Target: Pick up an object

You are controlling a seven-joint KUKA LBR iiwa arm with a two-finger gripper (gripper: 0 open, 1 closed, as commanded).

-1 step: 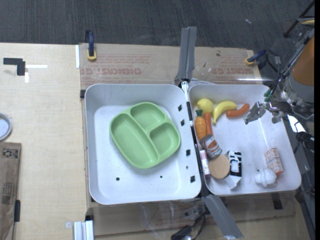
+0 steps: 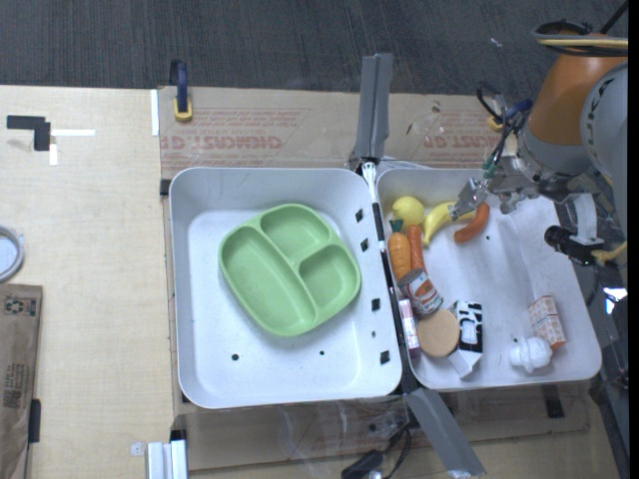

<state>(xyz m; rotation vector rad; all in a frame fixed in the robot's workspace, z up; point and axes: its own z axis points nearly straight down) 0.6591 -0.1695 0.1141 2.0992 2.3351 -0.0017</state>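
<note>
**Arm Positioned Over Right Bin, Sausage at the Fingers**

Camera view: The gripper (image 2: 477,200) sits over the right bin (image 2: 559,297). Its fingers pinch the upper end of an orange-red sausage (image 2: 473,224), just beside a banana (image 2: 434,218) and a lemon (image 2: 406,209). The left bin (image 2: 200,297) holds a green divided plate (image 2: 290,268). The tan surface (image 2: 80,228) carries red mirrored lettering behind the bins, not legible. Dark carpet (image 2: 250,18) lies beyond.
</note>
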